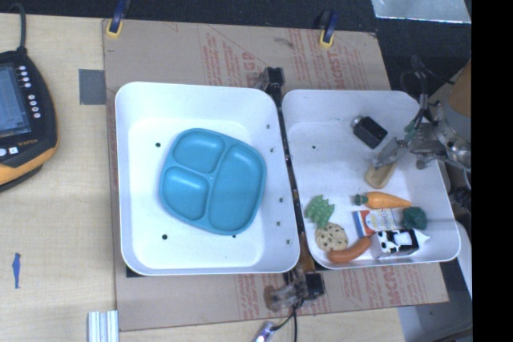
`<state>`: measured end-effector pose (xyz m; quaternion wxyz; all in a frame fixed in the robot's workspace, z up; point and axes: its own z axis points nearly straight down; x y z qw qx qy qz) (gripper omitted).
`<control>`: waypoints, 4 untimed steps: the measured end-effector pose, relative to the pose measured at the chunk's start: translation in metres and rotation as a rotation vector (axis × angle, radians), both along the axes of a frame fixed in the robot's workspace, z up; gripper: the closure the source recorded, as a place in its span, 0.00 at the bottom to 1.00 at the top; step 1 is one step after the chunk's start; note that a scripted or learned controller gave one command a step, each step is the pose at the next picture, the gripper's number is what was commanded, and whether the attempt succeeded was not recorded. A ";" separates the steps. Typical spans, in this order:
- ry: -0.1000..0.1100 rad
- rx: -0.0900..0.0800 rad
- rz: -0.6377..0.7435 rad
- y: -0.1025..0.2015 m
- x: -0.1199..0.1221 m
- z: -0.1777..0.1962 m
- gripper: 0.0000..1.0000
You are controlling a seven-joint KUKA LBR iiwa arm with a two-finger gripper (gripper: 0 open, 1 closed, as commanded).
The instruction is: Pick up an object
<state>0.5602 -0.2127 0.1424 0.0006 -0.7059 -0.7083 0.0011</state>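
The right white bin [321,112] holds several small items. A black block [369,131] lies near its back. In front of it rests a tan wooden piece [380,174]. Further forward are an orange carrot [386,200], a green leafy piece [320,210], a cookie [330,237], a red sausage [349,253], a white and orange tube [378,220], a black-and-white carton [396,242] and a broccoli floret [414,217]. My gripper [401,150] reaches in from the right edge, low over the bin, just above and right of the tan piece.
The left white bin [136,172] holds a blue divided plate [212,180]. A black and orange handheld pendant [20,112] lies at the bench's left edge. Clamps sit between the bins at the back [273,79] and the front [292,290].
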 end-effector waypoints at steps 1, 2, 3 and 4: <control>0.001 0.001 0.000 0.001 0.071 -0.051 0.00; 0.003 0.001 0.002 0.031 -0.011 -0.051 0.00; -0.003 0.000 0.000 0.013 0.080 -0.023 0.00; 0.003 0.001 0.001 0.000 -0.013 -0.051 0.00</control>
